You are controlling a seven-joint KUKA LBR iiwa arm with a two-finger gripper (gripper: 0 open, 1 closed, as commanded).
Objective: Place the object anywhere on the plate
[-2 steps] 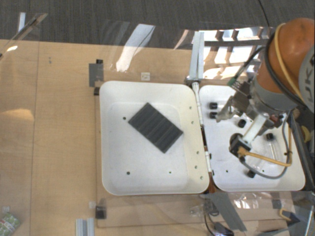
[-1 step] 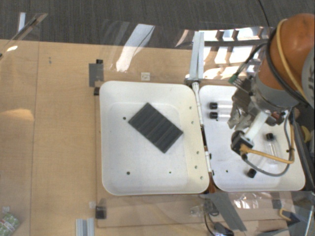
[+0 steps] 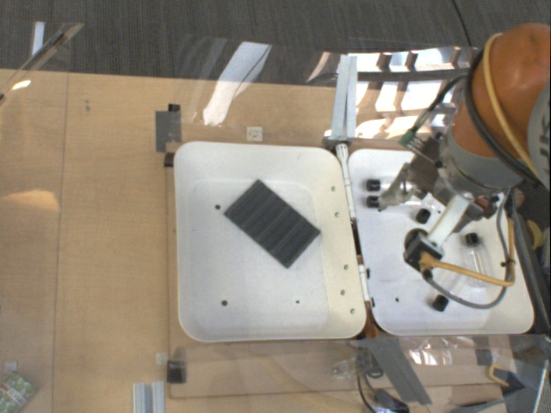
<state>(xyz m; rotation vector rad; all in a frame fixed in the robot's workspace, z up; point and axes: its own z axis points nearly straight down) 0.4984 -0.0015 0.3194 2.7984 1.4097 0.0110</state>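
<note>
A dark grey ribbed rectangular plate (image 3: 272,223) lies flat and turned at an angle in the middle of the left bin (image 3: 198,317), with nothing on it. My gripper (image 3: 403,188) hangs over the upper left part of the right bin (image 3: 516,321), well to the right of the plate and beyond the wall between the bins. The grey and orange arm (image 3: 508,101) covers much of that bin. Several small black pieces lie on the right bin's floor, two of them (image 3: 372,193) close to the gripper's left side. No object can be made out in the gripper.
Another small black piece (image 3: 439,302) lies near the right bin's front. The raised divider (image 3: 349,222) separates the two bins. A metal frame (image 3: 344,101) stands behind them, and bare wooden bench (image 3: 86,231) stretches to the left.
</note>
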